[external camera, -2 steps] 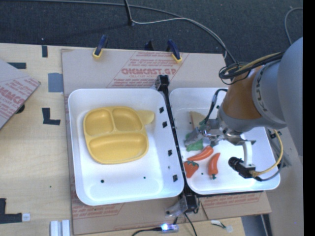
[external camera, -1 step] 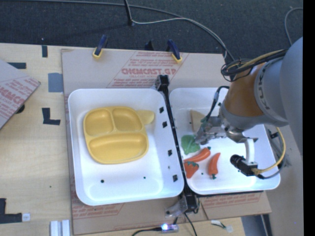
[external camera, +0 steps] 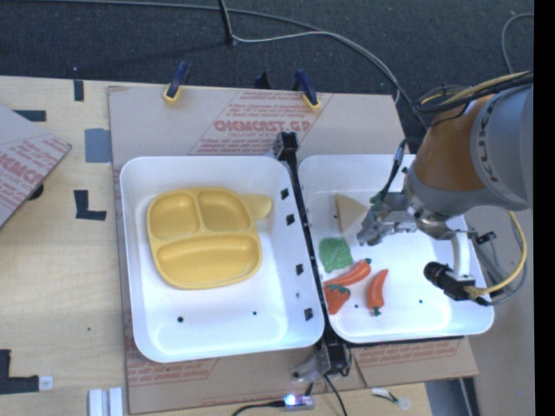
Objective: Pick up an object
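Arm reaches over the right bin point(external camera: 451, 319), wrist low, jaws point(external camera: 371, 235) down near the bin floor at the left-centre of that bin. Jaw state: cannot tell; the tip is dark and small against the wrist body.

Candidate objects, placed from the jaws:
- tan wedge point(external camera: 349, 211): just up-left of the jaws, close, possibly touching; contact not resolvable.
- green piece point(external camera: 336, 254): just below-left, near.
- orange pepper point(external camera: 350, 275): below, lying flat past the green piece.
- second pepper point(external camera: 376, 289): below, slightly right, apart from the first.
- third pepper point(external camera: 336, 297): lowest-left, against the divider side of the bin.

Well to the left of the jaws, across the divider, the left bin point(external camera: 139, 232) carries a yellow tray point(external camera: 206, 237) with three compartments.

Progress, as judged: approach is done, the tip is at picking height among the objects. Grasp not confirmed; nothing is visibly between the jaws and every object lies on the bin floor. Left to do: close on one object (wedge or green piece are nearest), lift it clear, check it comes up with the tip.
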`<state>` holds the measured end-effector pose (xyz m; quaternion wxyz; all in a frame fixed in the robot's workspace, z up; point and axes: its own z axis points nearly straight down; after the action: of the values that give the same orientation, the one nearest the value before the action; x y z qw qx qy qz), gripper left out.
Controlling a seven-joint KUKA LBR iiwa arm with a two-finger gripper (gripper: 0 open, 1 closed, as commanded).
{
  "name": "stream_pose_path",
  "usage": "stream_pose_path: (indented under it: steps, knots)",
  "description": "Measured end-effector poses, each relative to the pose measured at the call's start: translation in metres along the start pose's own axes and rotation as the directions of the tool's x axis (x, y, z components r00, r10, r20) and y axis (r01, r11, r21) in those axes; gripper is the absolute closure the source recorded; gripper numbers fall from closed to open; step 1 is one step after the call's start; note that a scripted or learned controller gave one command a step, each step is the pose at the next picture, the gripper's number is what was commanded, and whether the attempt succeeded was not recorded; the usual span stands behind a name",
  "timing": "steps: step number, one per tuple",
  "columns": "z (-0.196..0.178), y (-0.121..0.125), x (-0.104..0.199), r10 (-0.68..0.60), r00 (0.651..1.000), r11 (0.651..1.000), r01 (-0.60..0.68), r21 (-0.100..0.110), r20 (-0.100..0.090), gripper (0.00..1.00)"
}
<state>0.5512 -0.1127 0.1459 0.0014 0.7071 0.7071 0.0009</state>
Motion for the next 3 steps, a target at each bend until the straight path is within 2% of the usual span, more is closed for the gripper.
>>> stream_pose_path:
  steps: [1, 2, 3]
  knots:
    - [-0.053, 0.011, 0.001, -0.001, 1.000, 1.000, 0.001, -0.001, 0.000, 1.00]
    - [-0.088, 0.012, 0.001, 0.000, 1.000, 1.000, 0.000, 0.001, 0.000, 1.00]
    - [-0.094, 0.009, 0.059, -0.005, 1.000, 1.000, 0.005, 0.003, -0.002, 1.00]
